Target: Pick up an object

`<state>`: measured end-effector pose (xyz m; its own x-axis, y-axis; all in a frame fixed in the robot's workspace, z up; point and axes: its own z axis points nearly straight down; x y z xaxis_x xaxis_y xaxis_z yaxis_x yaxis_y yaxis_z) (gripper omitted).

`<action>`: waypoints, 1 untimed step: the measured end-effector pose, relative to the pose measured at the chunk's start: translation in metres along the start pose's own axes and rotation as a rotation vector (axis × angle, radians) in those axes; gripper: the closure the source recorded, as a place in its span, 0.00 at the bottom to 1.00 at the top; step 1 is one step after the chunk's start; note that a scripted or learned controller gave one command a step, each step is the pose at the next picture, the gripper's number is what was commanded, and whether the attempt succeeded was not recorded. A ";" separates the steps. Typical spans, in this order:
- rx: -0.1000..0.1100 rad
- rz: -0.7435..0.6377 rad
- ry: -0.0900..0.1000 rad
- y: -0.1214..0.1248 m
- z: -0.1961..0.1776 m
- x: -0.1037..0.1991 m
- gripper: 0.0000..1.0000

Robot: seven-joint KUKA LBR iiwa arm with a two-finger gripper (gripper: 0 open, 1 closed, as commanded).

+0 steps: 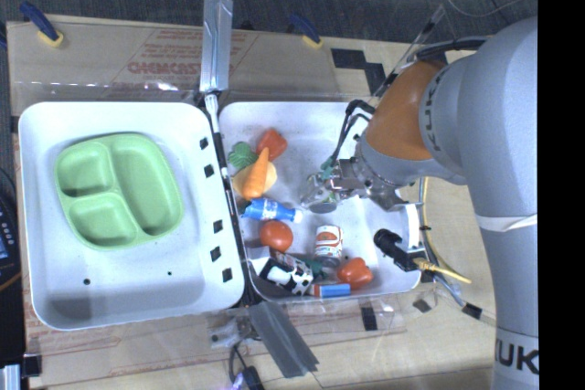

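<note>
The arm comes in over the right bin (302, 119), and the tool (322, 187) hangs low, in the middle of that bin. How wide it stands I cannot tell; the metal there is a blur, and nothing shows between its tips.

Targets crowd around it. Just left of the tool lies a blue-and-white bottle (271, 212), smooth and round-sided, lying flat. Below the tool stands a small can (328, 242), a stubby cylinder with a red label. Left of the can sits a glossy tomato (276, 236). Up-left of the tool, a carrot (257, 176) tapers toward a red pepper (271, 142).

My call: the can is the nearest clean pick. Come straight down, straddle its curved wall, close squarely across the middle, because slick, rounded plastic will squirt out of a skewed pinch. Lift slowly.

The left bin (37, 196) holds a green divided tray (117, 189), matte and soft-cornered.
</note>
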<state>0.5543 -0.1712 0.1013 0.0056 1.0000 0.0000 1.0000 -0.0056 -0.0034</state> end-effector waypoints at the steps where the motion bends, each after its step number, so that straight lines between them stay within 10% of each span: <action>1: 0.001 0.193 0.001 -0.036 -0.046 -0.012 1.00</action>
<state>0.5188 -0.1834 0.1478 0.1972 0.9804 -0.0001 0.9804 -0.1972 -0.0040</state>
